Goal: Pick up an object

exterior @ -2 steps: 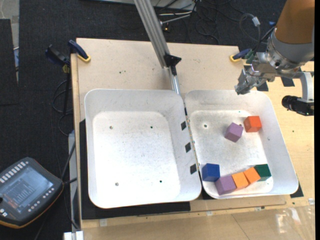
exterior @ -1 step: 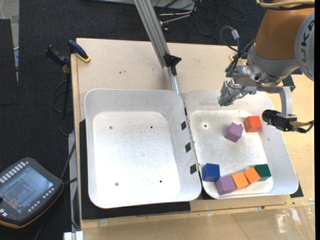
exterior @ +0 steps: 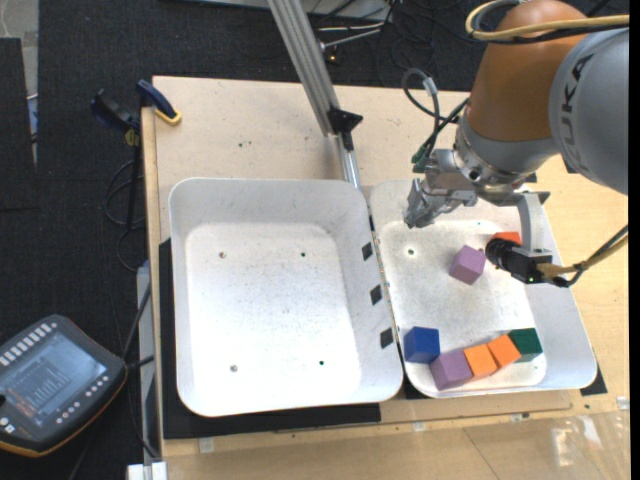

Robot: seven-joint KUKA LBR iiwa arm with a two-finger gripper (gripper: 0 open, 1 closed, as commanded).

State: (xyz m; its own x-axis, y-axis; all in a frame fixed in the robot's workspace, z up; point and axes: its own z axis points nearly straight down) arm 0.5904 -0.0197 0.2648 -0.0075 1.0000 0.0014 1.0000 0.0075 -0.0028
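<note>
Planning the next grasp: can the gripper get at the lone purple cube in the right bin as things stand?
Probably yes. The purple cube lies apart from the other blocks on the right bin floor, with nothing on top of it. The gripper hangs over the same bin, up and to the cube's left in the camera view.

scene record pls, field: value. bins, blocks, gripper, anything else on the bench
left bin: white, shallow, speckled floor
right bin: white, holds the blocks
lone purple block: mid bin, tilted, apart from the others
blue block: near front edge, left end of the row
row beside it: purple block, orange block, green block, close together
gripper: over the right bin's back left part, nothing visible between its fingers
arm: grey, orange band, enters from the right
clamp: blue and yellow, bench's back left corner
pendant: on the floor, front left
</note>
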